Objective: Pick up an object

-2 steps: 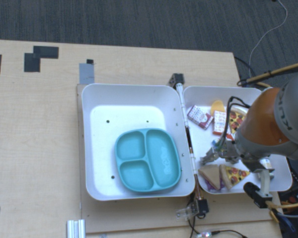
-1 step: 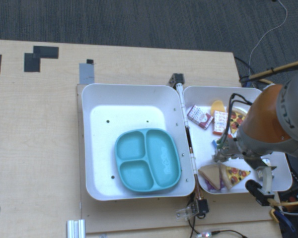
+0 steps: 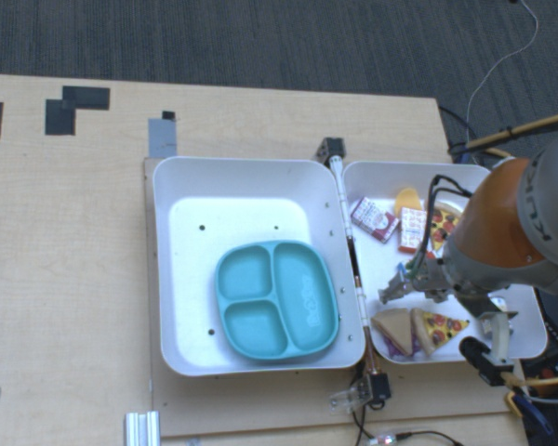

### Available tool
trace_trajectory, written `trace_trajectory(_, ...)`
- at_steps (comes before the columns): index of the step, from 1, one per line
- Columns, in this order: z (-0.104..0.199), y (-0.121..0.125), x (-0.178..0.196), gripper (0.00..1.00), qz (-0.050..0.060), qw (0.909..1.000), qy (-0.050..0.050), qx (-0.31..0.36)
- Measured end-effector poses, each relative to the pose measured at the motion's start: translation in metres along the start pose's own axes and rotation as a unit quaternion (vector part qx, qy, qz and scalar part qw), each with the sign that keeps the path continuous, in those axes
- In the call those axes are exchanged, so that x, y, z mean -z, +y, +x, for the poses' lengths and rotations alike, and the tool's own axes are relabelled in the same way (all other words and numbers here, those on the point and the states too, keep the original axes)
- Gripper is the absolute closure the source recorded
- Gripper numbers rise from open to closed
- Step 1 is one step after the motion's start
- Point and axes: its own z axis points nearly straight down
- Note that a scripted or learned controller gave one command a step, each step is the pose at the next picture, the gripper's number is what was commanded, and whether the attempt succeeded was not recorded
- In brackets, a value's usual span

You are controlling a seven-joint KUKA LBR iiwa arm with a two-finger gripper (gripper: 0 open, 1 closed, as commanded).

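Note:
The right bin (image 3: 374,266) holds several toy food pieces. At its back lie a small maroon-and-white box (image 3: 373,217), a yellow piece (image 3: 406,198), a red-and-white carton (image 3: 411,229) and a pizza-patterned piece (image 3: 442,223). A tan sandwich wedge (image 3: 398,331) and a small pizza slice (image 3: 444,324) lie along the front wall. My gripper (image 3: 402,284) hangs over the middle of this bin, just behind the sandwich wedge. The grey arm with its orange band (image 3: 493,226) covers the bin's right half. I see nothing held in the gripper.
The left bin (image 3: 163,249) contains a teal three-compartment plate (image 3: 277,298) toward its front right. A metal divider (image 3: 346,240) runs between the bins. Cables and a clamp (image 3: 367,390) sit at the bench's front edge.

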Motion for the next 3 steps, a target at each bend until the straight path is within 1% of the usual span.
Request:
trace_trajectory(1,0.001,0.002,0.011,1.0,-0.002,1.0,0.0,0.002)
trace_trajectory(2,0.001,0.002,0.01,0.0,-0.002,1.0,0.0,0.002)
trace_trajectory(3,0.004,-0.003,-0.012,0.0,0.003,1.0,0.001,-0.001)
